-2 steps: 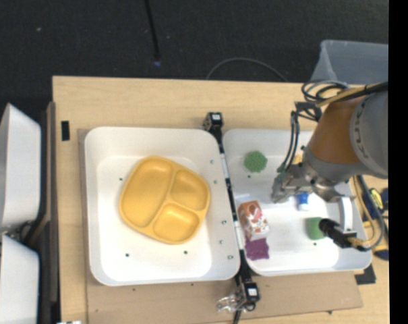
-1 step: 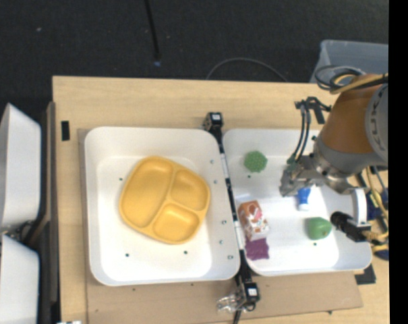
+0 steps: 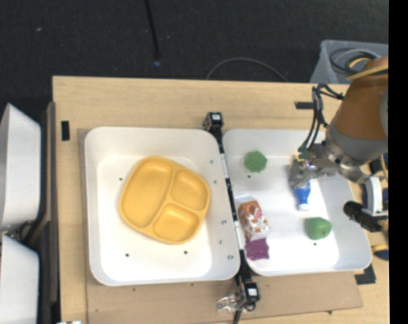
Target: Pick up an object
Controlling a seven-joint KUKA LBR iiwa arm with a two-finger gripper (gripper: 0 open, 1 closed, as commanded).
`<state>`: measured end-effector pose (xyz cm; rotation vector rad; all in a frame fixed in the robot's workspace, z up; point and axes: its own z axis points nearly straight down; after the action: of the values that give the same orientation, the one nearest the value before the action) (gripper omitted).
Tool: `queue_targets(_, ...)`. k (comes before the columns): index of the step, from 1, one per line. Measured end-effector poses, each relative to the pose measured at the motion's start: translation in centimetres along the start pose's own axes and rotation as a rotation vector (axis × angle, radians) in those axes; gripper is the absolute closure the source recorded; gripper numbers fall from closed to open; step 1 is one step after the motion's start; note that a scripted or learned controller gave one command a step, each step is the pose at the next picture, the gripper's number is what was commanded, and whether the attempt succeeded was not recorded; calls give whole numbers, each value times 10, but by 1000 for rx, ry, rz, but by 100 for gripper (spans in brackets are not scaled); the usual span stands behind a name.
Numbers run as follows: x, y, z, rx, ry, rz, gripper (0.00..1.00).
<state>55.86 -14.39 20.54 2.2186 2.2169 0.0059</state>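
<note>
Purple soft lump [image 3: 257,250] and printed carton [image 3: 253,220] sit low-centre; my gripper [image 3: 302,181] is over the small blue-and-white bottle [image 3: 303,196] at right-centre of the right white bin [image 3: 352,258], finger state unclear, so I'd centre, descend straight, avoiding the green ball [image 3: 318,228].

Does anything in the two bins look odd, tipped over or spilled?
Nothing is spilled or broken. The yellow three-section plate sits turned at an angle in the left white bin. The small red-and-white carton lies askew against the right white bin's left wall.

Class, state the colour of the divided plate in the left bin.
Yellow divided plate, best in the camera view.
</note>
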Motion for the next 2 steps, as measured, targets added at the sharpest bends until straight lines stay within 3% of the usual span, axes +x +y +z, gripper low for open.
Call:
queue_targets(1,2,6,-64,-2,-1,-5,100)
queue_targets(2,43,18,-61,4,1,-8,100)
